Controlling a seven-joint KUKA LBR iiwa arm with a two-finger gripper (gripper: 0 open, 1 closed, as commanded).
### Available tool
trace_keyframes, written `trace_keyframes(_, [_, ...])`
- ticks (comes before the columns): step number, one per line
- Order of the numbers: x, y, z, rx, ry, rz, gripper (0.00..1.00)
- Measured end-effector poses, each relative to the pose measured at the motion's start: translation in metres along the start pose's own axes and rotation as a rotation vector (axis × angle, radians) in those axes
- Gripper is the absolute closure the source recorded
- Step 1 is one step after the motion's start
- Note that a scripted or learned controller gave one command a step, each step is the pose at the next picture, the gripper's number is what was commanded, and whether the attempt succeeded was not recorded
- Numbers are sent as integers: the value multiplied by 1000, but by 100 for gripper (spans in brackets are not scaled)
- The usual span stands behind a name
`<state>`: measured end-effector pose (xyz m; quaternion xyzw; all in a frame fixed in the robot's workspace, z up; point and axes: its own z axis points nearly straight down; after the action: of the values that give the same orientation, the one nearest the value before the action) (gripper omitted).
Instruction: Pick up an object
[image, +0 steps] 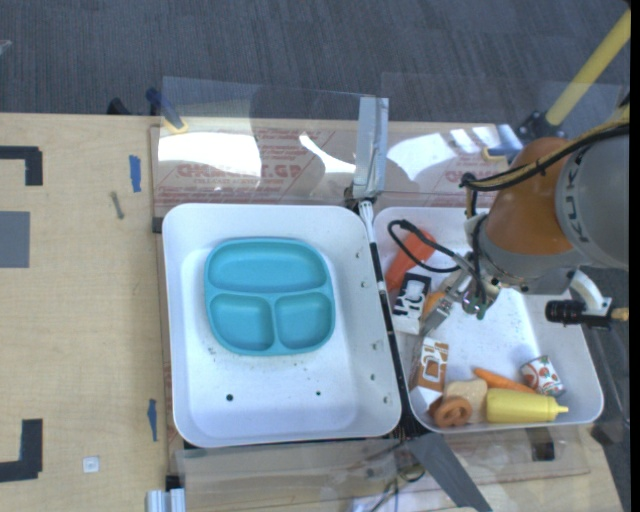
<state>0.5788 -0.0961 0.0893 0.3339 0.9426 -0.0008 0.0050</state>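
My gripper (458, 309) hangs over the middle of the right bin (575, 345), open, with nothing between its fingers. Its left fingertip (436, 312) is just right of a white and black packet (409, 297). An orange-red item (405, 262) with a black cord lies behind that packet. In front of the gripper lie a small brown carton (432, 365), a tan bread roll (452, 408), a yellow squeeze bottle (520, 406), an orange carrot (498, 380) and a small red and white can (543, 375).
The left bin (190, 300) holds a blue divided plate (269, 295). A clear panel with a metal post (371, 150) stands behind the bins. The grey and orange arm (560, 210) covers the right bin's back right corner.
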Motion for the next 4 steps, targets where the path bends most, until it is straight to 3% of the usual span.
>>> trace_keyframes(1, [-10,1,0,-4,1,-24,0])
trace_keyframes(2, [33,-21,-1,-5,1,-65,0])
trace_keyframes(3, [14,-5,0,-3,1,45,0])
trace_keyframes(4, [-49,24,3,27,37,50,0])
